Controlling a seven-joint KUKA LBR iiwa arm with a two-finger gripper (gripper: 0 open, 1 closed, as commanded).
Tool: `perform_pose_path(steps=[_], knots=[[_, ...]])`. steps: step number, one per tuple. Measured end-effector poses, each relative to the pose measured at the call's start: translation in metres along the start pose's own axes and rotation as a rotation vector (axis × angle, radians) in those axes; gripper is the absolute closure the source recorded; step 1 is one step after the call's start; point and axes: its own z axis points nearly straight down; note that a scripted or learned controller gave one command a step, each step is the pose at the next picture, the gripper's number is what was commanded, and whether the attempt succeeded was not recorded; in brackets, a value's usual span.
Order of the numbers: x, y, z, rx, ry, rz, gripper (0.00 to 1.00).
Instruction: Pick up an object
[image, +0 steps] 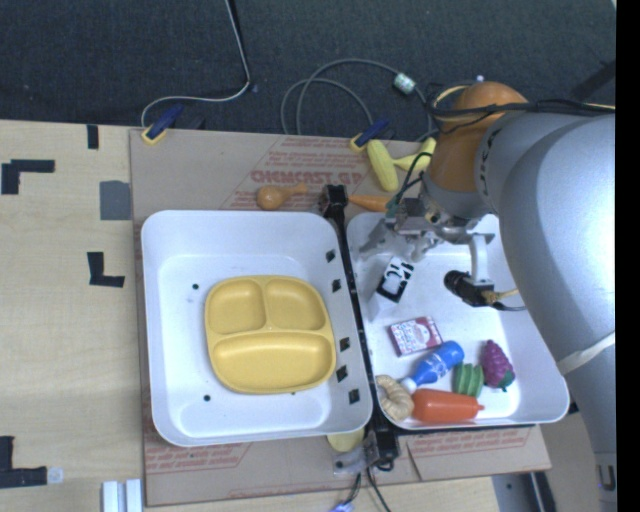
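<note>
A small black-and-white box (394, 279) lies in the right bin (535, 395), just below the claw (408, 238); whether the claw is released or clenched cannot be told. Further below it sit a red packet (414, 335), a blue bottle (437, 363), a carrot (445, 406) and purple grapes (496, 363). To the claw's left, the other bin (170, 300) holds a yellow tray (268, 333).

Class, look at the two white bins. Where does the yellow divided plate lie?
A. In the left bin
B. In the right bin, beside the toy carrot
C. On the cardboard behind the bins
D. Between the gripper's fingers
A: the yellow divided plate lies flat in the left bin, apart from the toys in the right bin.
</note>
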Motion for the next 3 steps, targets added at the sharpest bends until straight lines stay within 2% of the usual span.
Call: perform_pose_path(steps=[1,2,3], knots=[[-0.001,-0.031,0.009,-0.002,0.001,0.002,0.00],[0.001,-0.035,0.009,-0.003,0.000,0.003,0.00],[-0.001,-0.016,0.010,0.000,0.003,0.001,0.00]])
